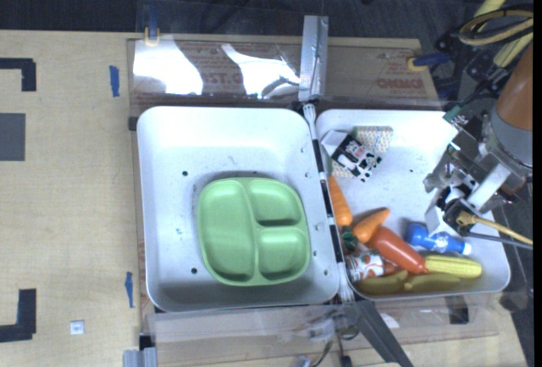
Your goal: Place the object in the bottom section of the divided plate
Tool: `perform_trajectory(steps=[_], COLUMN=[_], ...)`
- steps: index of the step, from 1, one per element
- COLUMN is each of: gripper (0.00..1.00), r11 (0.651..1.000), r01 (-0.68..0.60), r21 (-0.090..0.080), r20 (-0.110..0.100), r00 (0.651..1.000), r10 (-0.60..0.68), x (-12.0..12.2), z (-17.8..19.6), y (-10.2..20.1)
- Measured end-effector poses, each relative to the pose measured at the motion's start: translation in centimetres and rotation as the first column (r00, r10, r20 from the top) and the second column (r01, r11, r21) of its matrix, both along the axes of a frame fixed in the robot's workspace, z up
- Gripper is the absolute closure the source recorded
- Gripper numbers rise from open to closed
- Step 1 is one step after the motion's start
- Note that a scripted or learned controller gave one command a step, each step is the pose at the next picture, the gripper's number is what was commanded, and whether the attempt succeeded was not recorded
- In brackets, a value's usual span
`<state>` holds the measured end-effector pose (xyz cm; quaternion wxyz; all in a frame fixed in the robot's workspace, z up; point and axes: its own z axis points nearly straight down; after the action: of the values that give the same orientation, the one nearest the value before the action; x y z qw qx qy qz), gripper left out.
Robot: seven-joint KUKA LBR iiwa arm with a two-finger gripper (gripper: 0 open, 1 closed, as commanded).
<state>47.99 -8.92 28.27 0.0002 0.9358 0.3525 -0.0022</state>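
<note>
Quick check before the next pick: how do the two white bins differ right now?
The left bin holds just a green divided plate, lying flat near its middle. The right bin holds a jumble: carrots, a corn cob, a blue bottle. The gripper is above the right bin. Both are shallow and white.

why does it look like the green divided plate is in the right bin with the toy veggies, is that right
Not quite. The camera view shows the green divided plate in the left bin, alone. The toy veggies, such as the corn, lie in the right bin.
</note>
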Motion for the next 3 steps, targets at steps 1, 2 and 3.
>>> perform_trajectory(steps=[1, 2, 3], gripper=[1.0, 1.0, 1.0], r11=[0.974, 0.953, 0.89], r01=[0.226, 0.303, 0.456], r21=[0.002, 0.001, -0.001], r20=[-0.006, -0.004, 0.0], r00=[0.974, 0.953, 0.89], r10=[-0.226, -0.303, -0.456], x=[0.7, 1.4, 0.0], z=[-8.9, -10.1, -0.3], y=[5.4, 6.0, 1.3])
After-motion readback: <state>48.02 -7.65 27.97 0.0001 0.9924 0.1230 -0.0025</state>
